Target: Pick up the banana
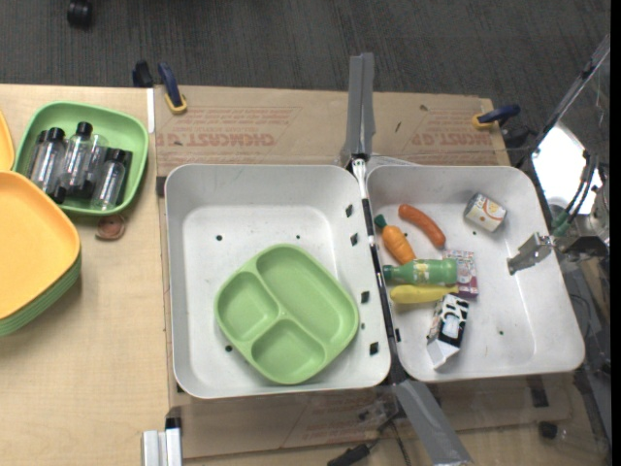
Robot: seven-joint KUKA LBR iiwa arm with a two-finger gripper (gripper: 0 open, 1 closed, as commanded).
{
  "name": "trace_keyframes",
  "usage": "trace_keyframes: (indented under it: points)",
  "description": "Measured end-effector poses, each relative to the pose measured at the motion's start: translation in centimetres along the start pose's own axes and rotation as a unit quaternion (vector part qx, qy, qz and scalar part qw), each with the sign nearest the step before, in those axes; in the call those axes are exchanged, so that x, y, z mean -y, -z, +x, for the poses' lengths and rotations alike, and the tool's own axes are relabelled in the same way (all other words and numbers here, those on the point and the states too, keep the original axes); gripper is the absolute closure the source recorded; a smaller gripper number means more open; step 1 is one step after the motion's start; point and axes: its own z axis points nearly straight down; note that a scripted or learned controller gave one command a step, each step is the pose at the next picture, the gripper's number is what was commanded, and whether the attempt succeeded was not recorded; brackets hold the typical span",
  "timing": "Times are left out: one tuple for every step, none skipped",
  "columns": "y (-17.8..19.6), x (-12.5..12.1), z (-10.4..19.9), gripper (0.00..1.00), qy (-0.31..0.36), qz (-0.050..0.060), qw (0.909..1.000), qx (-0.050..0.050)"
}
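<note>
The banana [417, 295] lies in the right bin [543, 357], just under a green bottle [420, 273]. The pincer [529, 253] hangs near the bin's right wall, well apart from it.

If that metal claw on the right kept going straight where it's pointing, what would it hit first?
Probably bare floor of the right bin. The gripper points left and down; the small packet lies farther along, though depth is unclear.

Green divided plate [286, 313] in left bin [184, 260]; carrot [395, 242], sausage [423, 224]
</note>
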Motion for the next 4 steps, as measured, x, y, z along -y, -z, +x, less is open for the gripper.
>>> trace_keyframes:
  points:
    - [0.8,0.0,0.0,1.0,0.0,0.001,1.0,0.0]
    - [11.0,-0.7,-0.9,1.0,-0.005,-0.001,1.0,0.001]
    - [9.1,0.4,-0.5,1.0,-0.007,0.0,1.0,0.001]
    - [12.1,1.9,-0.4,1.0,-0.014,-0.001,0.9999,0.001]
